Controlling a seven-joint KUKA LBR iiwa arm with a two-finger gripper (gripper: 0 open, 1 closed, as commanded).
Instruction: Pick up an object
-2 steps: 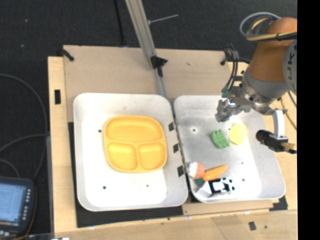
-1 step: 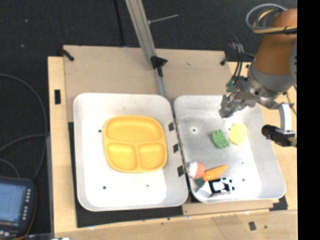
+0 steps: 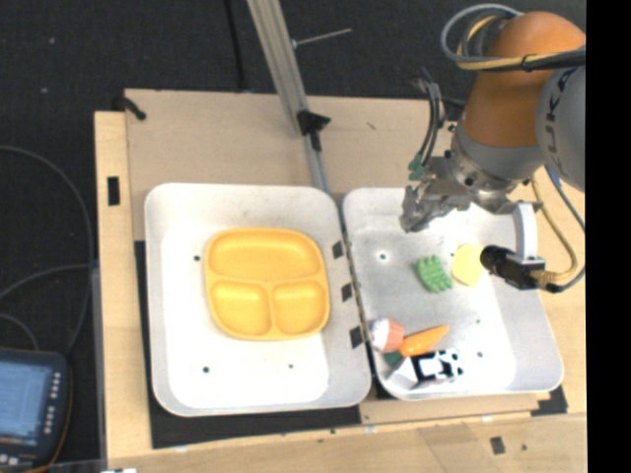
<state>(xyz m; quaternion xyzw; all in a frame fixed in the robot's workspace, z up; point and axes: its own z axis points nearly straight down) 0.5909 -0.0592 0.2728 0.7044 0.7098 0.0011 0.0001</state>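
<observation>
Camera view: gripper [image 3: 422, 208] hangs over right bin [image 3: 513, 353], far-left part; finger state cannot tell. Green ridged toy [image 3: 432, 273] sits mid-bin, touching yellow round piece [image 3: 466, 265]. Toy looks light, stiff, probably plastic; ridges offer grip, so pinch across short sides. Toy carrot [image 3: 424, 340] lies nearer.

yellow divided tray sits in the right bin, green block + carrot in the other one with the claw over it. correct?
Not quite. The camera view shows the yellow divided tray in the left bin, not the right. The green block and carrot lie in the right bin, with the claw over its far part.
</observation>
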